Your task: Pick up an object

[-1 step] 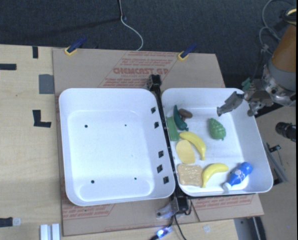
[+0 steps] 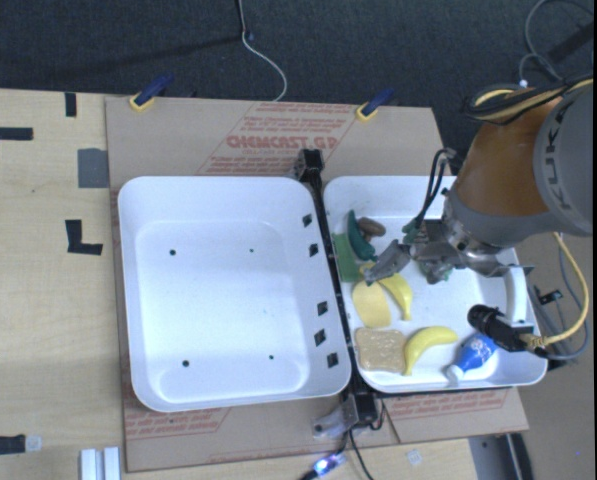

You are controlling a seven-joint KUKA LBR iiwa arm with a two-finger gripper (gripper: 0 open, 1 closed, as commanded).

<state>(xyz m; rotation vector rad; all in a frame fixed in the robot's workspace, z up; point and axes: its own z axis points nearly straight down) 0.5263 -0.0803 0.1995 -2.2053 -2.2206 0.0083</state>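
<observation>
— Yellow bananas, bread, a blue thing, all in the right bin?
— Yes. The gripper hangs over them by the green piece; whether its jaws are open, I can't tell

This is a robotics lab set up for grasping trials, not a home or shop. A grey industrial arm with an orange band reaches in from the right of the frame over two shallow white bins set side by side on a cardboard sheet, which is clamped to the desk at the upper edge. Black tape marks dot the wooden surface at the left. Loose cables run across the dark floor at the top. The right bin holds toy food.
</observation>
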